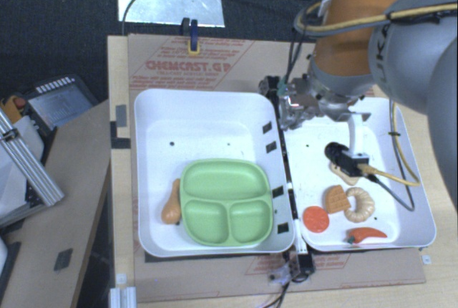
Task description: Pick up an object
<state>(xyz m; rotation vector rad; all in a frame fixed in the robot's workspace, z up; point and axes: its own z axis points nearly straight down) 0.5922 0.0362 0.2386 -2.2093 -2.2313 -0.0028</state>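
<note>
Nearest, at the front edge of the left bin (200,95): green plate (226,200) with three compartments, nothing in them. Behind and to the right, grey arm (415,49) reaching in over the back edge of the right bin (308,163). Below it, gripper (292,112) above the back part of the wall between the two bins, touching no object. Cannot tell whether open or closed; nothing seen held in it.

Then the smaller things:
- Drumstick (172,203), tan, just beside the plate's left edge.
- Pale ring (360,203) near the front edge of the right bin, touching an orange piece (335,198).
- Tomato (315,219), round and red, close to the front left corner.
- Pepper (366,233), red and thin, right at the front edge.

Judged progress: nothing picked up yet. All objects lying on the bin floors, well apart from the gripper. Left to do: choose one, go down, close, lift.
</note>
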